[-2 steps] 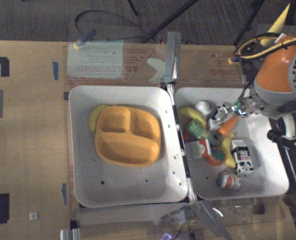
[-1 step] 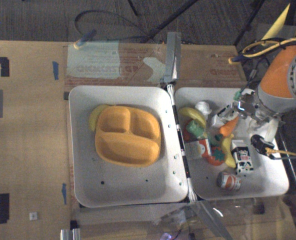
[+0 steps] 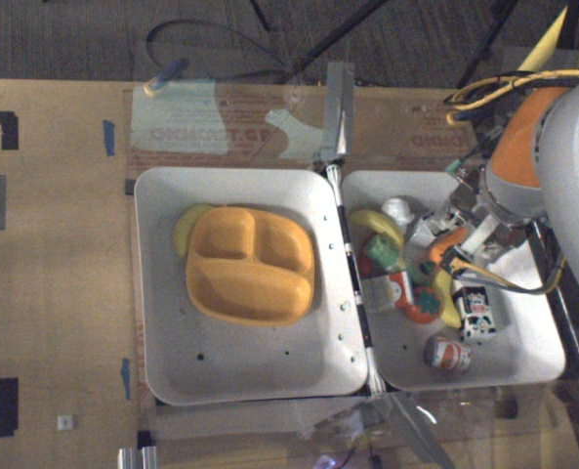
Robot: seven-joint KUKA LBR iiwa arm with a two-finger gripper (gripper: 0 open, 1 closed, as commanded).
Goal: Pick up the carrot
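Lowest in the camera view, a small red-and-white can (image 3: 448, 354) lies on its side on the floor of the right bin (image 3: 533, 350), well below the fingers (image 3: 462, 234). Between the can and the fingers stands a black-and-white carton (image 3: 475, 313), and beside it a yellow banana-like piece (image 3: 444, 297) and a red-orange toy (image 3: 421, 306).

What I take to be the carrot (image 3: 446, 246) is the short orange sliver in the right bin, right at the fingers, on their lower-left side. It is touching them or very nearly so. Its long axis seems to run on a slant, from lower left up toward the wrist, roughly in line with the arm's reach. So much of it is covered by the tool that this is only a reading. Whether the fingers are spread, pressed together or pinching the carrot, I cannot tell, since the tool body and a loop of cable blur together there. Any coming move depends on that small offset: the carrot lies toward the bin's crowded middle, not its open right side.

Farther left of the fingers are a green toy (image 3: 382, 254), a yellow banana (image 3: 375, 223) and a white cup (image 3: 398, 208). Well apart, in the left bin (image 3: 162, 360), sits an orange divided plate (image 3: 252, 262). Both bins rest on a tan counter (image 3: 55, 281) marked with black and blue tape. Beyond it lie dark carpet and tripod legs.
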